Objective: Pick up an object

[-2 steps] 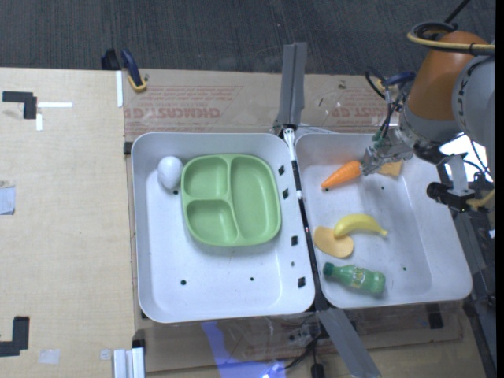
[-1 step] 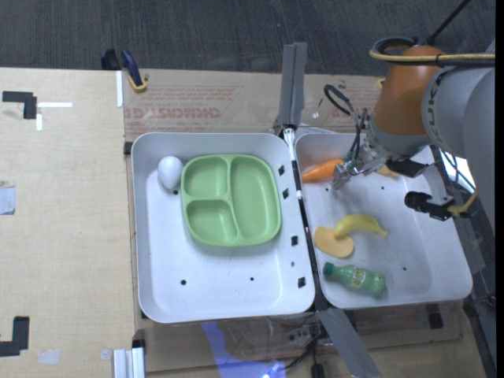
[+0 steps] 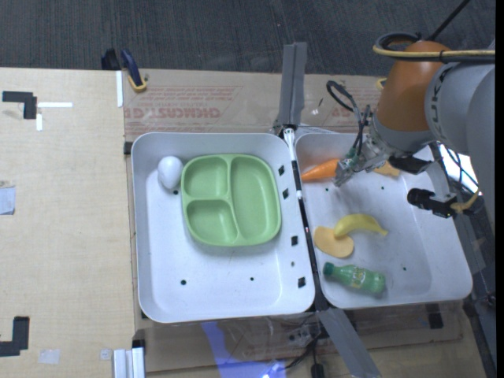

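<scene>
The surface point(image 3: 63, 235) is pale wood-grain board with black marker shapes at its left edge, a cardboard sheet and dark carpet behind, and it carries two shallow white bins side by side. In the camera view, the left bin point(image 3: 157, 290) holds a green three-compartment plate point(image 3: 231, 200), set toward the back, with a small white ball point(image 3: 169, 170) touching the plate's back-left corner against the bin wall. The right bin point(image 3: 425, 274) holds the loose candidates for picking: an orange carrot point(image 3: 319, 171) lying at the back-left near the divider, a yellow banana point(image 3: 360, 225) mid-bin, a flat tan-yellow piece point(image 3: 334, 242) touching the banana's left end, and a green bottle point(image 3: 356, 278) on its side near the front wall. The arm point(image 3: 441, 93) reaches in from the right, and the end effector point(image 3: 352, 166) sits low over the back of the right bin, just beside the carrot's thick end. This placement suggests the carrot is the intended target. It cannot be told whether the end effector is released or clenched; nothing is visibly lifted. The carrot appears smooth, tapered, and resting flat, its tip pointing left.
</scene>
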You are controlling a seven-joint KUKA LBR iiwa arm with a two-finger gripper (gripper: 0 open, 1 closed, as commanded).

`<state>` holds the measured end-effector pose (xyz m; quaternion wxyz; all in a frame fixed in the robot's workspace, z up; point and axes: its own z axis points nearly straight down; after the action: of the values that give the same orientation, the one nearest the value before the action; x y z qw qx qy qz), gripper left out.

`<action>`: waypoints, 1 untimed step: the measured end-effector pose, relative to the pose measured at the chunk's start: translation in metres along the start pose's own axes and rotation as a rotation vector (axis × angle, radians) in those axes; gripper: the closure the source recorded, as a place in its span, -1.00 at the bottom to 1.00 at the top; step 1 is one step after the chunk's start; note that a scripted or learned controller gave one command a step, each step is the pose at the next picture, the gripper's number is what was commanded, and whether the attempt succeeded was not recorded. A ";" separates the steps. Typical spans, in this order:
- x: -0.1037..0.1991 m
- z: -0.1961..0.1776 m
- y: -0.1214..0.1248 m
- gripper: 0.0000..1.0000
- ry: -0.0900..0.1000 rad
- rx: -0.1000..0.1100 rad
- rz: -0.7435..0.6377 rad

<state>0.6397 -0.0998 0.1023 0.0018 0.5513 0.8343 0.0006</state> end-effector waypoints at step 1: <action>0.000 0.000 0.000 -1.00 0.000 0.000 0.000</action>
<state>0.6397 -0.0999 0.1023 0.0017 0.5513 0.8343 0.0005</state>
